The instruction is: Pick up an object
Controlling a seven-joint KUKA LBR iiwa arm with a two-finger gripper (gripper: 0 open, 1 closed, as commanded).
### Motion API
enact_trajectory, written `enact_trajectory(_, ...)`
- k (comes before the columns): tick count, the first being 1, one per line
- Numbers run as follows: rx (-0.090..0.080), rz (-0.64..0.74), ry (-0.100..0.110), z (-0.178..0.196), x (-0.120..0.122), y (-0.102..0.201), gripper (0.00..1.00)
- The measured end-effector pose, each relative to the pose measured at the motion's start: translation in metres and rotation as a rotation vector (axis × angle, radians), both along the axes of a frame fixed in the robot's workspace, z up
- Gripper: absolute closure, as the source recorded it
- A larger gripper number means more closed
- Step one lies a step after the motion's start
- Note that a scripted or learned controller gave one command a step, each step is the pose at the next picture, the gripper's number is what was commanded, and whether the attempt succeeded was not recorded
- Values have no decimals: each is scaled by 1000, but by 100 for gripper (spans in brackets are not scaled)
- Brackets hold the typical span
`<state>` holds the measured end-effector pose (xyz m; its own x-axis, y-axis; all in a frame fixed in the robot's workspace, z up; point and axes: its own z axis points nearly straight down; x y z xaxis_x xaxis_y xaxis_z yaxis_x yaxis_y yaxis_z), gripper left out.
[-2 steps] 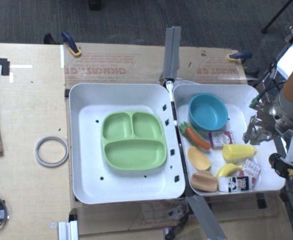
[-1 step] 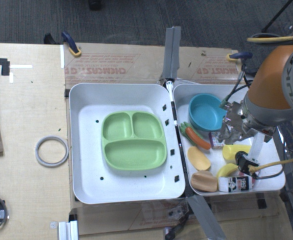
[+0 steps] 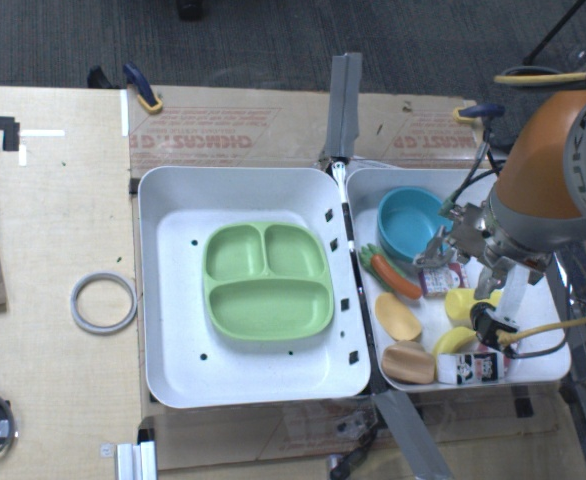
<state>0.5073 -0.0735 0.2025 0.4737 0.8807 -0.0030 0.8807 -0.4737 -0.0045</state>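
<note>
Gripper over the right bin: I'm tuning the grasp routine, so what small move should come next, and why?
Probably a short straight descent. The gripper hangs above the right bin, beside the blue bowl and over a small packet, with the carrot close by. Nothing shows between its fingers yet.

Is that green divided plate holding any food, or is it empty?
Empty. The green plate lies flat in the left bin, and all three of its compartments show bare green.
</note>
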Motion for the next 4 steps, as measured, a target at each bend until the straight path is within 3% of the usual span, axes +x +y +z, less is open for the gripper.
enact_trajectory(1,1,111,0,-78,55,-21,0)
enact_trajectory(2,0,289,-3,-111,92,-25,0)
enact_trajectory(3,-1,291,-1,-102,92,-26,100)
enact_trajectory(4,-1,291,0,-102,92,-26,0)
